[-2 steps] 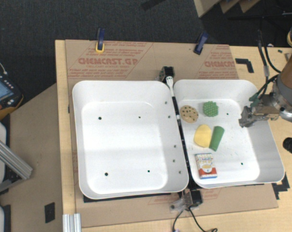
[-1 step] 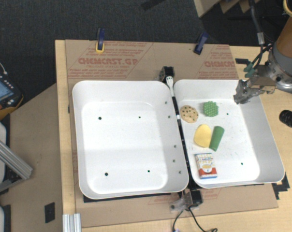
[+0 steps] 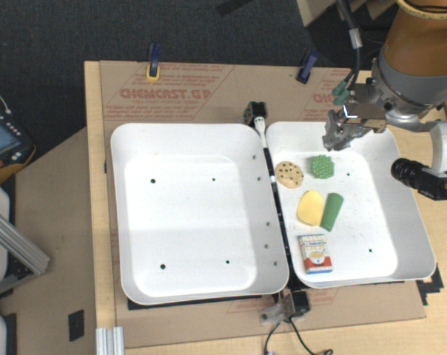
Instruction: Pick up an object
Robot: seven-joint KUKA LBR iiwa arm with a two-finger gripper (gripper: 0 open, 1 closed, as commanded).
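Two white bins sit side by side on a cardboard sheet on the tabletop [image 3: 61,198], likely clamped down so they don't slide. The left bin [image 3: 135,146] takes the centre-left of the frame; the right bin [image 3: 371,220] sits centre-right, and all the objects are in it. Probably one bin serves as the source and the other as a drop zone.

The objects are grouped in the left half of the right bin. A round cookie [image 3: 288,173] lies near the divider. A green bumpy ball [image 3: 323,166] is just beside it on the right. Below these, a yellow piece [image 3: 309,208] and a green cylinder [image 3: 331,211] touch side by side. A small orange-and-white box [image 3: 316,254] lies lower still, near the bin's bottom edge.

The pincer [image 3: 334,140] hangs at the upper part of the right bin, on the grey arm that enters from the upper right of the frame, pointed downward. I cannot tell its state, as the tips are too dark and small, and nothing is visibly held.

Any object counts as the target. The green bumpy ball is nearest, just below the pincer and slightly left of it in the frame. The cookie is further left and below. The yellow piece, green cylinder and box are well below. My judgement is that this is the approach phase, with the grasp not yet made.
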